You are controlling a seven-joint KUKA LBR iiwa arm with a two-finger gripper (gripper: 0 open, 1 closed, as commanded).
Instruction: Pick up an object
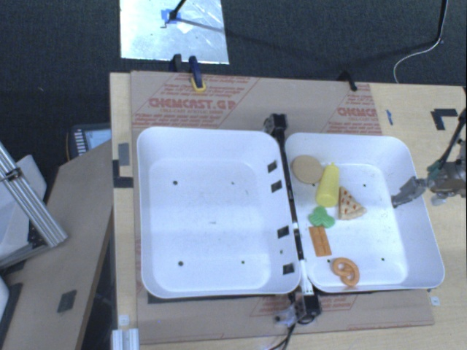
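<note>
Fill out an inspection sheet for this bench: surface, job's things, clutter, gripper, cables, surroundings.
Surface: bench topped with printed cardboard, bearing the left bin and the right bin side by side.
Job's things: all in the right bin, near its left wall: tan disc, yellow bottle, pizza slice, green piece, orange block, pretzel.
Clutter: nothing seen.
Gripper: gripper over the right bin's right side, holding nothing that can be seen; finger state unclear.
Cables: white cable at upper right.
Surroundings: shiny sheet on dark carpet; metal frame at left.
</note>
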